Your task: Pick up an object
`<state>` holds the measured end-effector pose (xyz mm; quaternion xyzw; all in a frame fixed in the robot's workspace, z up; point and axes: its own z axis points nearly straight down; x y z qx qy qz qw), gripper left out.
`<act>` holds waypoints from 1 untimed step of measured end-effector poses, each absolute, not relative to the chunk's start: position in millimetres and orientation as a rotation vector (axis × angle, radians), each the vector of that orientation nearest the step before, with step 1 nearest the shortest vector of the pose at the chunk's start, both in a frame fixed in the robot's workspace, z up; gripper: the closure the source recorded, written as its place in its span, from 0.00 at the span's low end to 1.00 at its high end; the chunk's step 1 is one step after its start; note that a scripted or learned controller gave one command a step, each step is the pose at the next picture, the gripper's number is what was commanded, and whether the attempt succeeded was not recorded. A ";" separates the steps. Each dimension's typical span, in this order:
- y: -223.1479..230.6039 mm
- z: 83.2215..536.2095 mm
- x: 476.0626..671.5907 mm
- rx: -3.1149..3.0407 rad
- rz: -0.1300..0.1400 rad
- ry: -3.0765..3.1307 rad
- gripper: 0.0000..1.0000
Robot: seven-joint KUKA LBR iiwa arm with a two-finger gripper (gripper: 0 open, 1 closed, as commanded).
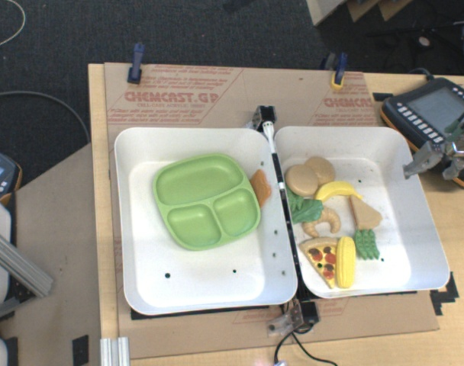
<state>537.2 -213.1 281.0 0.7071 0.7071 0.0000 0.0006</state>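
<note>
Gripper (420, 163): right edge of frame, over the right bin's (415, 204) rim, finger state not discernible. Nothing held. Toy food, banana (339, 191) included (mid-right), lies clustered in that bin. Step: approach; next, descend onto one item.

setting: robot lab | cues: clamped bench board (217, 90), two white bins (140, 280), teach pendant (426, 113), floor cables (33, 97), toy food (331, 219)

Two shallow white bins (140, 280) are sitting here — one green sectioned plastic plate (207, 200), eight toy food pieces (335, 212).
</note>
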 end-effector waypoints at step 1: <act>-164.0 119.2 473.5 2.236 -0.012 2.236 0.00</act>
